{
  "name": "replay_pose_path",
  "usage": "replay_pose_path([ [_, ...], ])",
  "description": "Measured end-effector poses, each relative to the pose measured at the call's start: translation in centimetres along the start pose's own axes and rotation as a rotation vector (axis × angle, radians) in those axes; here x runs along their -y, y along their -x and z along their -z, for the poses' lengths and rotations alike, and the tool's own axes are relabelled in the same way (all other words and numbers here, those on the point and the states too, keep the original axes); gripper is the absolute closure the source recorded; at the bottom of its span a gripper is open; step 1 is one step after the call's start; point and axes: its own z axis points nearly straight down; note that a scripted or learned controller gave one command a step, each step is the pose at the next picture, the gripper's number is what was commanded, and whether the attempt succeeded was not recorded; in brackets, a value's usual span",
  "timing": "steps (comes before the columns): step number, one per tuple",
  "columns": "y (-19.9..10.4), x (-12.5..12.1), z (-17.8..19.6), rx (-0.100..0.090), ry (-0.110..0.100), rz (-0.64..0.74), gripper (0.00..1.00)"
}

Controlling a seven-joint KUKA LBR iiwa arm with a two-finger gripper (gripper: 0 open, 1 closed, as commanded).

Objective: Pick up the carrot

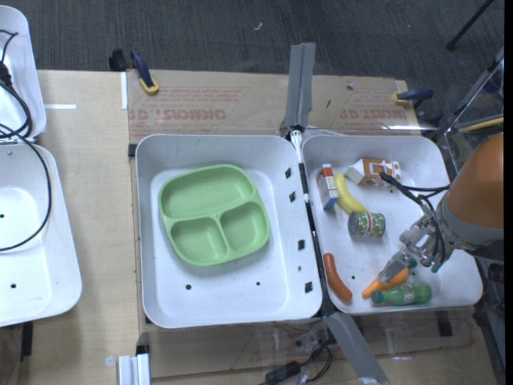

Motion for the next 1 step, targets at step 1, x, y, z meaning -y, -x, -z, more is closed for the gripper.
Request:
replay_pose_path([
  [1, 1.45, 1.67, -0.21, -0.001, -0.003, -0.116, 0.0],
])
